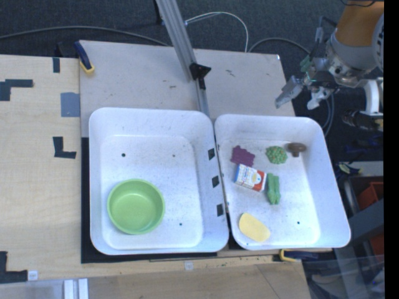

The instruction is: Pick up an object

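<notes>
Leftmost, a green bowl (136,206) sits in the left bin (149,120). Rightward, the carton (250,178) lies mid right bin (312,167): probably light, stiff, best pinched across its short sides. Above the far rim, the gripper (299,94) hangs spread and empty.

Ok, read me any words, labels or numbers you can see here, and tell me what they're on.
None can be read.
Carton in the right bin: red, white and blue printing on its face, too small and blurred to read.
The other things show no text.
</notes>
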Tool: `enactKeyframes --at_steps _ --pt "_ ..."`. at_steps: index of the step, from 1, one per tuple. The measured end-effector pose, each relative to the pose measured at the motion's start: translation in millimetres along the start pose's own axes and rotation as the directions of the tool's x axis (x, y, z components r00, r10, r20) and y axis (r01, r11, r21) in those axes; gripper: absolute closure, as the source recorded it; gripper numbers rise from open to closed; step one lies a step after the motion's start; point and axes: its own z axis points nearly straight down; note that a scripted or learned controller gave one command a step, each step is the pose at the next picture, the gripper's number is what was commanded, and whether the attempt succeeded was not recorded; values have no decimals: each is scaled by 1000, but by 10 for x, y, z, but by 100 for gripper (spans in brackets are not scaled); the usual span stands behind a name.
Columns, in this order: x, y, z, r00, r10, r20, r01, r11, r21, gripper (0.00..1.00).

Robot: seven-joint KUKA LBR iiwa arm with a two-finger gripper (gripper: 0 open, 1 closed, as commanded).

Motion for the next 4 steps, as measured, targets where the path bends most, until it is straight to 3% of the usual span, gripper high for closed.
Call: enactKeyframes --at_steps 1,3,4 --pt "-2 -1 0 1000 0 0 0 1000 1 0" --pt "73 -115 908 1000 0 -1 0 1000 5 0" --pt "104 -190 1543 1000 1 -2 -1 1000 8 0"
